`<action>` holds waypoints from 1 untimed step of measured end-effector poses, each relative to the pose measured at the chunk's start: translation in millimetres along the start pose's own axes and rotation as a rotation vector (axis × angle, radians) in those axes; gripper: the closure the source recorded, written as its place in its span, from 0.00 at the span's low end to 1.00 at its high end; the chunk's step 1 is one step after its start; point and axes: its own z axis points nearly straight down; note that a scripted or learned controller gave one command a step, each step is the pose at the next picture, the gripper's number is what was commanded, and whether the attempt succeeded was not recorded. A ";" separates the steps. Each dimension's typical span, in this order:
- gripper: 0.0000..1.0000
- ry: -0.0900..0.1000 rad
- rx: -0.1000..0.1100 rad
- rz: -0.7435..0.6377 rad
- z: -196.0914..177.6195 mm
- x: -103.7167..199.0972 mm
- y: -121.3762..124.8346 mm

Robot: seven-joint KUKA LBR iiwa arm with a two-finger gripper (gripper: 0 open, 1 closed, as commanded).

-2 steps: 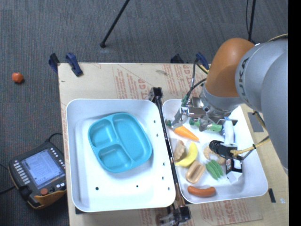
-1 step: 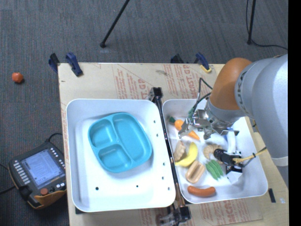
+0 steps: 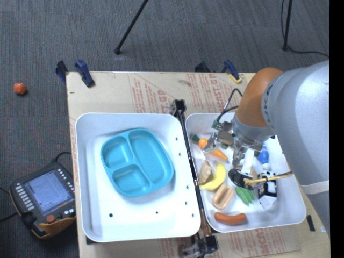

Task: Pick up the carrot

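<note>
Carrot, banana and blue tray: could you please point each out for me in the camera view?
carrot [image 3: 219, 155], camera view, on the middle of its orange body.
banana [image 3: 215, 178], camera view, on the middle of its yellow curve.
blue tray [image 3: 161, 163], camera view, on its right compartment floor.

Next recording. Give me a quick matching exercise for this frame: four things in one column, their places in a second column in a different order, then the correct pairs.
Things:
1. blue tray
2. carrot
3. sausage
4. banana

Places:
A. near front edge of the right bin
B. in the left bin
C. just below the carrot
D. beside the end effector, right bin

Pairs: 1-B, 2-D, 3-A, 4-C
</note>
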 end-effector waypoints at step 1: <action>0.00 0.000 0.000 -0.001 0.0 0.1 0.0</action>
